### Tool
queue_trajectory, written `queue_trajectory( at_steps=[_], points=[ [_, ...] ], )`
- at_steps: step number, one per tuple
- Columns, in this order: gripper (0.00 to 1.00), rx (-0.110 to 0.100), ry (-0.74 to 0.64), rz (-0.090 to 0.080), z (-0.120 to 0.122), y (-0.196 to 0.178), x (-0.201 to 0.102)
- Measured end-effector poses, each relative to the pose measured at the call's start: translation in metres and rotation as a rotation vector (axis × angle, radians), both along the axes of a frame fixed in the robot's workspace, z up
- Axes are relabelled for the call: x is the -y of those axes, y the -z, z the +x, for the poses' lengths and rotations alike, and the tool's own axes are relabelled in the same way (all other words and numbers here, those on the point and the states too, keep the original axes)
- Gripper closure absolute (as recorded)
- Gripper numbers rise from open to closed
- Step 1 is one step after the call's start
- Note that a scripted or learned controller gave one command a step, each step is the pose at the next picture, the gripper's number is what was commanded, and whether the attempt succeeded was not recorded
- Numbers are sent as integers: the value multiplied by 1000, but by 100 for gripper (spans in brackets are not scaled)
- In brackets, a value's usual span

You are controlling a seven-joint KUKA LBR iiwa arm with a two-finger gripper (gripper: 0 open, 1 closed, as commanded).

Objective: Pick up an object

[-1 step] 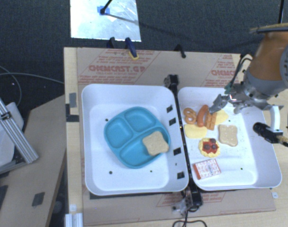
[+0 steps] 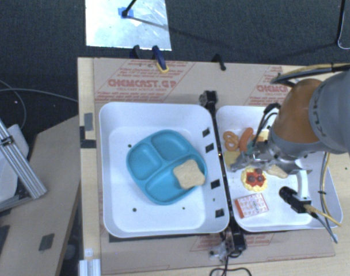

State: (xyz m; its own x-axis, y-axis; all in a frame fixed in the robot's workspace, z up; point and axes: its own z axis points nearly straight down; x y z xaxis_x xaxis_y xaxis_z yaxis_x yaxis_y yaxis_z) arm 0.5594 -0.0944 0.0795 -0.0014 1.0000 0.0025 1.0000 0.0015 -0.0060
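**Gripper low over the small round food in the right bin**

Look first at the big grey arm (image 2: 330, 114), closest to you, reaching in over the right bin (image 2: 330, 209). Its gripper (image 2: 250, 157) hangs low there; you cannot tell if it is apart or together. Just below it, a bit to the right, lies a round yellow food with red spots (image 2: 255, 179). An orange food piece (image 2: 231, 141) sits just above-left of the gripper. A red card (image 2: 251, 204) lies beyond the yellow food.

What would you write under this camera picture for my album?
A robot arm reaches into the right bin of toy food, beside a blue plate holding a slice of bread.
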Motion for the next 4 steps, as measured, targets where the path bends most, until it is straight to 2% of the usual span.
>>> queue_trajectory(
  at_steps=[1,2,3,4],
  points=[
    [0,10,-9,1,-55,-110,-69],
    [0,5,1,-2,-73,-105,-47],
    [0,13,-7,-1,-71,-158,-81],
    [0,26,-9,1,-71,-334,-118]
  ],
)
